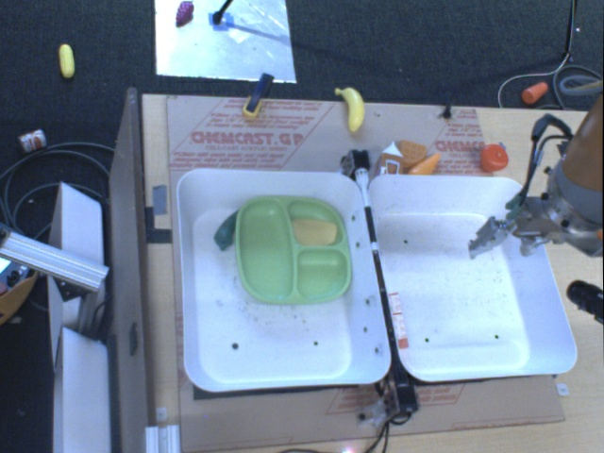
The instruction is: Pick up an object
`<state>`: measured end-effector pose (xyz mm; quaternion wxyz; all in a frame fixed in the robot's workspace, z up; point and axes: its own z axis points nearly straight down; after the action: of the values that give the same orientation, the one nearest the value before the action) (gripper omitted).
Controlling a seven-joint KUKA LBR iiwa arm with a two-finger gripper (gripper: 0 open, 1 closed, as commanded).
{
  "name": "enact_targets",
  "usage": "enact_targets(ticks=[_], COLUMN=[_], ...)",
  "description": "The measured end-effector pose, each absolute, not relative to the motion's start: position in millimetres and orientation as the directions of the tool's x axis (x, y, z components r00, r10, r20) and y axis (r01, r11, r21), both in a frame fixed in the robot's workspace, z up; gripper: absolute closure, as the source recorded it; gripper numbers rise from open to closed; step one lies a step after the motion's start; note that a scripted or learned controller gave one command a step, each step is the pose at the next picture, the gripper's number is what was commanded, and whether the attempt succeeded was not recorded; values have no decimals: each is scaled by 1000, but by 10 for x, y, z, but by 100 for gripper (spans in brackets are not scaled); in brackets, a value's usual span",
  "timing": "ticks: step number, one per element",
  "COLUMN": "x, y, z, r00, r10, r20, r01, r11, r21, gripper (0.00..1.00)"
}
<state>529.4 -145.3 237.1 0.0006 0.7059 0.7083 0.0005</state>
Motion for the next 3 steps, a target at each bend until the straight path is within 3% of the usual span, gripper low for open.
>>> enact_targets(ticks=[1, 2, 3], x=[5270, 6154, 5793], y=[-939, -1249, -961], z=[777, 1640, 804], r00=[-7, -6, -2], r10=[1000, 1000, 1000], r20=[2, -5, 2], r01=[1000, 1000, 1000], r11=[7, 6, 2], r21=[-1, 15, -4], gripper=[0, 0, 0])
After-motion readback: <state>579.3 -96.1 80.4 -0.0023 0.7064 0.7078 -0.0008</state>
